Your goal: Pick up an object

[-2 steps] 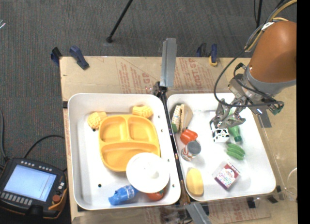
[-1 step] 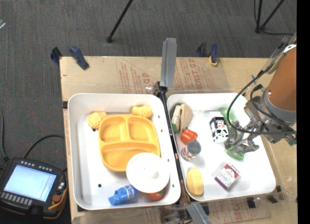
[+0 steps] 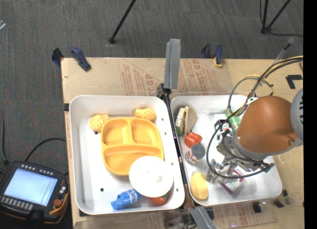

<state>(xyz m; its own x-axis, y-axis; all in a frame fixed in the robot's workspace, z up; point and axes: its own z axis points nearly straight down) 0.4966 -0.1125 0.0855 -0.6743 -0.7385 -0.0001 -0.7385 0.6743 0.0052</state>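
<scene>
The arm's orange band (image 3: 262,124) hangs low over the right bin (image 3: 275,186), and its bulk and looping cables hide the jaws, so I cannot tell how they stand or whether they hold anything. Just left of that band lie likely targets: a yellow lemon-like piece (image 3: 199,185), a red-capped thing (image 3: 192,138), a small grey-topped cup (image 3: 197,152). A purple-and-white packet (image 3: 231,185) peeks out right below it, probably the one being tried. Farther left, the other bin (image 3: 79,173) holds a yellow divided plate (image 3: 130,141) and a white lid (image 3: 151,175), seemingly parked out of the way.
</scene>
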